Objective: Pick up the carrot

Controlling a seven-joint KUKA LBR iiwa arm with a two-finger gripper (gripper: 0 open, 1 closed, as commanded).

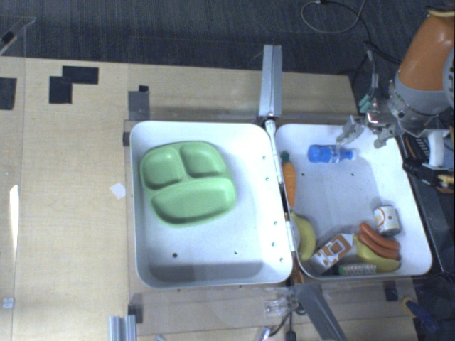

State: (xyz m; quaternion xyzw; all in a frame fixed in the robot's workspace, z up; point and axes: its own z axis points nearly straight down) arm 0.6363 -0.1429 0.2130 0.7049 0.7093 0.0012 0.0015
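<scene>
At the near edge of the right bin [419, 222] lie a small carton [333, 251] and a green-capped marker-like item [357, 268]. Beside them a yellow banana [306, 236] rests against the left wall. Two sausages [378, 240] sit on another yellow fruit [377, 258], with a small can [387, 219] just behind. The carrot [288, 181] lies along the left wall, just beyond the banana, nothing on top of it. Farther back is a blue bottle [330, 153] on its side. The left bin [206, 268] holds a green divided plate [187, 182]. At the far right corner the hand [366, 132] hovers, fingers spread apart, gripping nothing, well apart from the carrot.
</scene>
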